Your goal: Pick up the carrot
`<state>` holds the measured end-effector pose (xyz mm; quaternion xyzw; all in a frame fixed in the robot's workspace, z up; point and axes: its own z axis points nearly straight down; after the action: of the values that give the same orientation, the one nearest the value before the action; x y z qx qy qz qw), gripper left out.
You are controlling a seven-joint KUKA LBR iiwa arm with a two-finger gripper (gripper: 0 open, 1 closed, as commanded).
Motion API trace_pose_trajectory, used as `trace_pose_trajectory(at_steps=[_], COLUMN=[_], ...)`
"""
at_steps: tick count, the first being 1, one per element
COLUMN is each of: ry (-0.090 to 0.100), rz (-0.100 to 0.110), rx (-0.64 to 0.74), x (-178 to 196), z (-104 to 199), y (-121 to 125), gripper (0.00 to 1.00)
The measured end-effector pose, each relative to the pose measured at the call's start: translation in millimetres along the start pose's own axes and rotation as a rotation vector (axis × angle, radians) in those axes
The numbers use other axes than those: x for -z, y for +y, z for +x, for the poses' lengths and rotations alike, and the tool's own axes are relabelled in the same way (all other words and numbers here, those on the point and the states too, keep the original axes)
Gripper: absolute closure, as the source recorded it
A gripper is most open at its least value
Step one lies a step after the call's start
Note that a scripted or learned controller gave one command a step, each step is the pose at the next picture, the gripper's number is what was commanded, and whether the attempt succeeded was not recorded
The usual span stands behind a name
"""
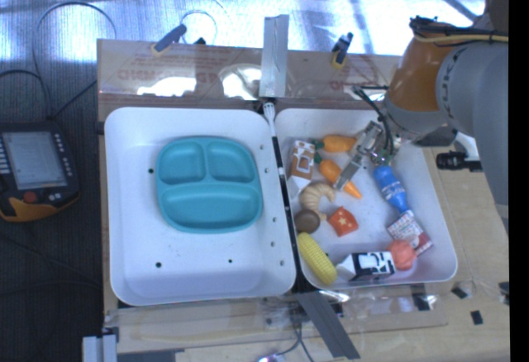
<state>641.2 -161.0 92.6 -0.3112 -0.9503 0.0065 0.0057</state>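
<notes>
Carrot [349, 183]: orange, in the right bin [442, 224], upper middle; long axis slanted, thick end up-left, tip down-right. Gripper [347, 176] directly over it, fingers set at either side of the carrot, closed on it as far as can be seen.
Right bin contents: second orange piece [339, 142], printed carton [302, 159], croissant [316, 195], brown round item [307, 221], red piece [343, 222], corn cob [316, 259], blue bottle [389, 188], black-and-white carton [371, 264], pink item [402, 254].
Left bin [132, 253]: teal divided plate [208, 183].
</notes>
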Motion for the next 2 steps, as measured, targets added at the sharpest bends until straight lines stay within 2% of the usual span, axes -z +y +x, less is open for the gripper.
trace_pose_trajectory(at_steps=[1,2], ry=[-0.020,-0.009], rz=[-0.019,-0.021], rx=[-0.085,-0.414], x=[-2,-3], z=[57,45], y=[15,33], gripper=[0.00,0.00])
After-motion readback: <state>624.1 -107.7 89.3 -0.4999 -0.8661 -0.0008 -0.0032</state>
